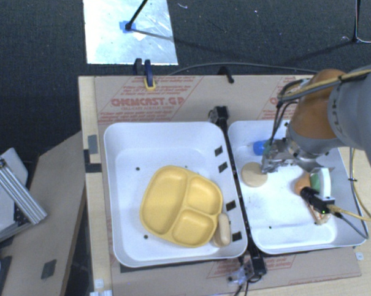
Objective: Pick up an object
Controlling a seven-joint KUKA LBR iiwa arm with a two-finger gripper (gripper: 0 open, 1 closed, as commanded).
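We see the hand (271,162) low in the right bin (281,235), just above a tan disc (255,175); whether it is wide or narrow we cannot tell.

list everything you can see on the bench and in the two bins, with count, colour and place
bins: 2, white, side by side on the bench
divided plate: 1, yellow, middle of the left bin
small oval piece: 1, tan, left bin, touching the plate's lower right edge
round disc: 1, tan, right bin, near its left wall
small blue object: 1, blue, right bin, upper left, beside the gripper
orange object: 1, orange, right bin, partly hidden by the arm
clamp: 1, yellow and dark, back edge of the bench
board: 1, brown with red print, under the bins
arm: 1, grey with orange band, reaching in from the right
gripper: 1, dark metal, low over the right bin above the disc
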